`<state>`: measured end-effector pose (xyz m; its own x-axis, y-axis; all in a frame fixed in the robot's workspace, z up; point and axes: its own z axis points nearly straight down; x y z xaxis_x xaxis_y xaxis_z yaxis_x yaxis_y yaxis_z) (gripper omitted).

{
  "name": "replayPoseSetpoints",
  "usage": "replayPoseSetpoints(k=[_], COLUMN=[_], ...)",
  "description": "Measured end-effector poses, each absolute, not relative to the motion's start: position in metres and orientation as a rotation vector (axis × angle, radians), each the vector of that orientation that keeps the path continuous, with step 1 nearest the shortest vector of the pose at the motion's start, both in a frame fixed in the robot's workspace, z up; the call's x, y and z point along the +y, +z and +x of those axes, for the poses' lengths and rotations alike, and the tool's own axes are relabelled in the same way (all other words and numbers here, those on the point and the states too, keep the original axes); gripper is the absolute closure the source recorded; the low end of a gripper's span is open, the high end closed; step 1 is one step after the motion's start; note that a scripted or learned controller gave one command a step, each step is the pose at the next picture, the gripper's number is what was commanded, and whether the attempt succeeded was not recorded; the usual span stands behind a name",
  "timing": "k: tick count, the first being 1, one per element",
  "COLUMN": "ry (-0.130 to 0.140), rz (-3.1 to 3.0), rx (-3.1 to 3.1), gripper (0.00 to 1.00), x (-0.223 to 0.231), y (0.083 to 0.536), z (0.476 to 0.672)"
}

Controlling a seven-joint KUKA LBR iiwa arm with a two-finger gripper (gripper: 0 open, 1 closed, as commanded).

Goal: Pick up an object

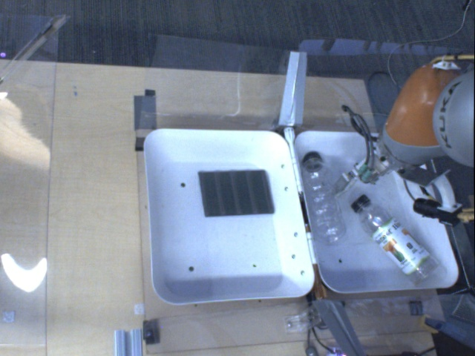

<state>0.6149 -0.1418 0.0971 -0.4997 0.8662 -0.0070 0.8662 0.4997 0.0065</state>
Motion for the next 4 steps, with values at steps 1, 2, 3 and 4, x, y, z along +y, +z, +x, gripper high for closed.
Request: replayPoseSetpoints(k=[1, 2, 3, 4], ry=[0.004, 0.008, 0.020, 0.005], rz=[1.527, 1.466, 1.461, 1.213], rx=[2.740, 2.763, 2.756, 2.888], gripper=[0.00, 0.00, 1.00, 1.00], x=[-0.162, -0.187, -0.183, -0.138], y=[0.094, 0.090, 0.102, 0.188], z=[0.568, 0.552, 0.557, 0.619])
